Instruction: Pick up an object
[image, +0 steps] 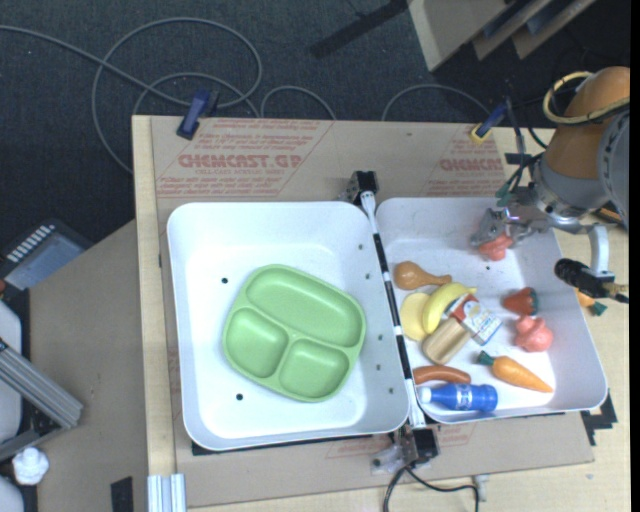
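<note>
Overhead slanted view of the table (300, 140) with two shallow white bins side by side. The left bin (200, 240) holds a green divided plate (292, 332). The right bin (440, 215) holds a cluster of toy foods in its lower half: a drumstick (420, 274), a banana (442, 303), a small carton (478, 322), a bread roll (445, 343), a sausage (441, 375), a blue bottle (460, 398), a carrot (520, 373), a strawberry (520, 300) and a pink piece (534, 334).

The arm enters at the upper right of the frame, and the gripper (497, 238) sits low in the upper right part of the right bin, directly at a small red-pink object (493, 247). The object lies apart from the main cluster, against the gripper's tip. Whether the gripper's two sides are apart or closed cannot be told at this size, and a grasp cannot be confirmed.

Step in hand, as judged: the grasp attempt on the red-pink object, at or near bin-floor height. The next move calls for a secure closure on this small piece, then a straight lift clear of the bin wall; its small size makes slipping out a likely failure.
</note>
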